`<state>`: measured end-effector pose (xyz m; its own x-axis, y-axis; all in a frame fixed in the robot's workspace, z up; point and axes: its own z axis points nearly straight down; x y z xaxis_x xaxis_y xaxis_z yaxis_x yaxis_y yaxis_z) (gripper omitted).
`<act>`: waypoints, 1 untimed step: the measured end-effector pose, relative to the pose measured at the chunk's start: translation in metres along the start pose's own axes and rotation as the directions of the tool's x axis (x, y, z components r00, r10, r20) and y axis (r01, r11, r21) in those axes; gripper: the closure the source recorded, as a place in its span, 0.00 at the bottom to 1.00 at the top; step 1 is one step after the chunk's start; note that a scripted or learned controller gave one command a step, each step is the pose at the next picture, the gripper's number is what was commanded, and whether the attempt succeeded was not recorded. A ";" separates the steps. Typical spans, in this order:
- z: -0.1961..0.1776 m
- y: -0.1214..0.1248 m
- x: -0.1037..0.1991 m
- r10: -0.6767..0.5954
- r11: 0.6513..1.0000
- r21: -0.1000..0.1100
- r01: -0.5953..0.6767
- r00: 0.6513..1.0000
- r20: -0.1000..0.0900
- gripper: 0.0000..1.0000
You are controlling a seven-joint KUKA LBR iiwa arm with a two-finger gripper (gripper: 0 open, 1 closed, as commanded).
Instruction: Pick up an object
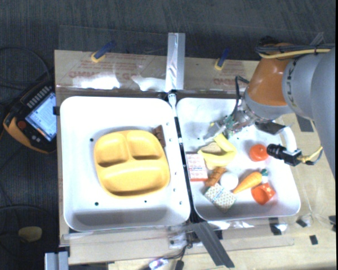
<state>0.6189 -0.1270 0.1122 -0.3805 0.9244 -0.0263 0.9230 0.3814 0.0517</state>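
Observation:
My gripper point(221, 129) is low in the right bin point(290, 207), near its back middle, at the end of the grey arm with the orange band point(268, 85). Its tip sits just above and behind a yellow banana-like toy point(221, 152). Around that toy lie a red-and-white card point(195, 167), a small orange piece point(215, 176), a white egg point(229, 180), a carrot point(248, 180), a red tomato point(258, 152), a red pepper point(263, 193) and a patterned block point(219, 197). I see nothing lifted off the bin floor.
The left bin point(73, 207) holds a yellow divided plate point(132, 161) with a small brown item point(158, 133) at its back right corner. A raised divider point(181, 162) separates the bins. A handheld controller point(36, 120) lies off the bench at left.

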 end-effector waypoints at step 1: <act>0.000 -0.003 0.002 -0.109 0.994 0.003 0.109 0.994 0.011 0.00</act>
<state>0.6152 -0.1267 0.1120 -0.4779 0.8774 -0.0432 0.8763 0.4796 0.0454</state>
